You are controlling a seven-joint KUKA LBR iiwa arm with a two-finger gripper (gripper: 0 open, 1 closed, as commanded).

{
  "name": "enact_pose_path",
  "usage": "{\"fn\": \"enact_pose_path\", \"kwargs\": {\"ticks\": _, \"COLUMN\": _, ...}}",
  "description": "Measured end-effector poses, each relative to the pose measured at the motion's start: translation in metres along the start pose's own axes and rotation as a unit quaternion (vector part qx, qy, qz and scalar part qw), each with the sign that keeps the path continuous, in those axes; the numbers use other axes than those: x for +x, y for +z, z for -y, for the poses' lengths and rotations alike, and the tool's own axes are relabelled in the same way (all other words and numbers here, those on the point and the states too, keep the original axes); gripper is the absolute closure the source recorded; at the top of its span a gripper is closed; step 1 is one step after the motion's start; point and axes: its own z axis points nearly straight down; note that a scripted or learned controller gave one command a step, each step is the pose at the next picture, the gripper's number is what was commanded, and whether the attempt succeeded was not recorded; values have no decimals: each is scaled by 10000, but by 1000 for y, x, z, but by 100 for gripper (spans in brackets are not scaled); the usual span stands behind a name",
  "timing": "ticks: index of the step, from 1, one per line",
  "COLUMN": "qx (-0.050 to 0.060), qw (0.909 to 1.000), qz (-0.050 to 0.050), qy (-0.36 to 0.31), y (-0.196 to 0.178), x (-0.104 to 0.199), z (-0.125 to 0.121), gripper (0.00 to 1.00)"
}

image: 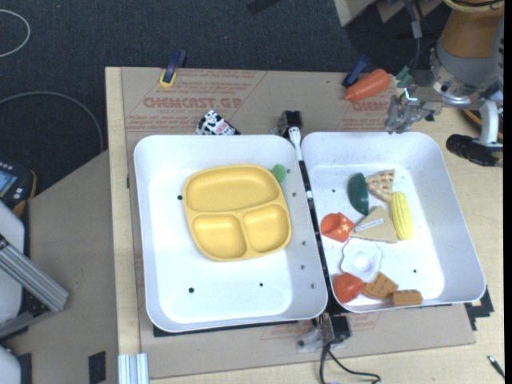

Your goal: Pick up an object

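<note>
— Camera view: where's the arm?
— Its gripper [400,117] hangs just beyond the right bin's [456,238] far rim, holding nothing.
— The toy corn [401,214]?
— Inside that bin; beneath it, the brown table [120,214].

Floor: you see dark blue-grey carpet [120,14] behind the bench.
Bench: tan board [256,94] with red lettering.
Cables: thin loops on your carpet, left.
Light: even, soft.
</note>
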Motion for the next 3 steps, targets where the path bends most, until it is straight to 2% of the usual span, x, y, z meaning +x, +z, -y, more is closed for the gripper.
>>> {"fn": "enact_pose_path", "kwargs": {"ticks": 1, "qx": 29, "qw": 10000, "qz": -17, "qy": -22, "y": -5, "x": 55, "z": 2, "gripper": 100}}
{"fn": "enact_pose_path", "kwargs": {"ticks": 2, "qx": 49, "qw": 10000, "qz": -20, "qy": -22, "y": 8, "x": 107, "z": 23, "gripper": 100}}
{"fn": "enact_pose_path", "kwargs": {"ticks": 3, "qx": 12, "qw": 10000, "qz": -12, "qy": -16, "y": -8, "x": 130, "z": 25, "gripper": 100}}
